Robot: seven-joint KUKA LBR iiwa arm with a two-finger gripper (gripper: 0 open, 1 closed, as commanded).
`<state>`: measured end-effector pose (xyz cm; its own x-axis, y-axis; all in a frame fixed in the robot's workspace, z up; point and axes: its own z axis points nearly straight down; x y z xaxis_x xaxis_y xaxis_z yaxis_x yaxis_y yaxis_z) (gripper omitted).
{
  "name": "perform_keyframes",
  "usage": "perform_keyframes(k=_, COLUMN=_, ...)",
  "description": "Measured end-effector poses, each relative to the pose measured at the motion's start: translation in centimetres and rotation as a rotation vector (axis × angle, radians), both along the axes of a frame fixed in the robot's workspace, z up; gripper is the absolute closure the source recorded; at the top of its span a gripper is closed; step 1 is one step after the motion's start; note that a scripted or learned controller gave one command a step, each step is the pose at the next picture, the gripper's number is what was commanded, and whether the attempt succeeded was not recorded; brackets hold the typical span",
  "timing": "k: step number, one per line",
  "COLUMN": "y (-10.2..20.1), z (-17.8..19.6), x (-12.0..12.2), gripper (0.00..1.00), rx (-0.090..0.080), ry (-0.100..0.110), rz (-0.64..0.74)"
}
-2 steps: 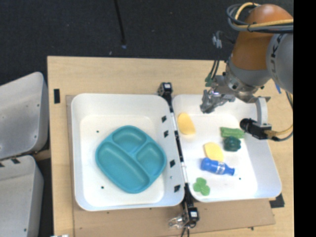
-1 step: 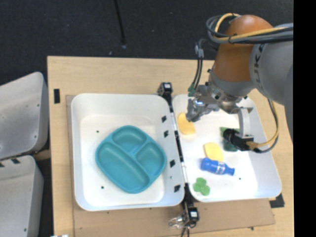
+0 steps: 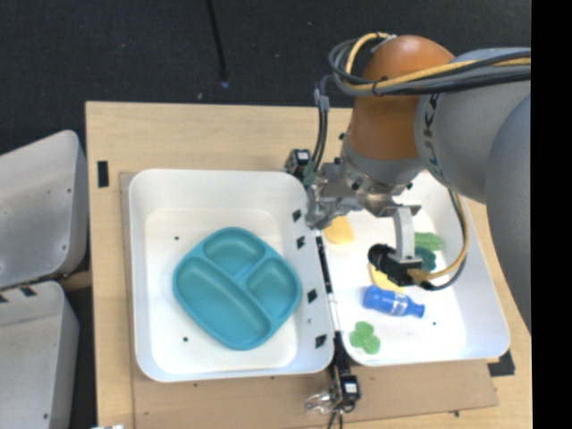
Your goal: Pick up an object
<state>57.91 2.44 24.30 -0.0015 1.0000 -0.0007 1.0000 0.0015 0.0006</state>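
One gripper [image 3: 326, 213] is seen low over the right bin [image 3: 469, 329], close to its left wall; whether it is apart or together cannot be told. A yellow object [image 3: 340, 232] lies just beside it, nothing seen clamped. Farther right a green item [image 3: 431, 240], blue bottle [image 3: 391, 302] and green piece [image 3: 364, 337] are noted. Well left, a teal divided plate [image 3: 237, 286] is laid in the left bin [image 3: 143, 239].

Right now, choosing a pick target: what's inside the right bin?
A yellow piece, a blue bottle and a green piece. The arm covers part of the bin, so anything under it is hidden.
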Motion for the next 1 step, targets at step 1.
perform_keyframes(k=1, y=4.4, z=-0.66, x=-2.45, gripper=1.0, rx=-0.001, ry=0.0, rz=-0.001)
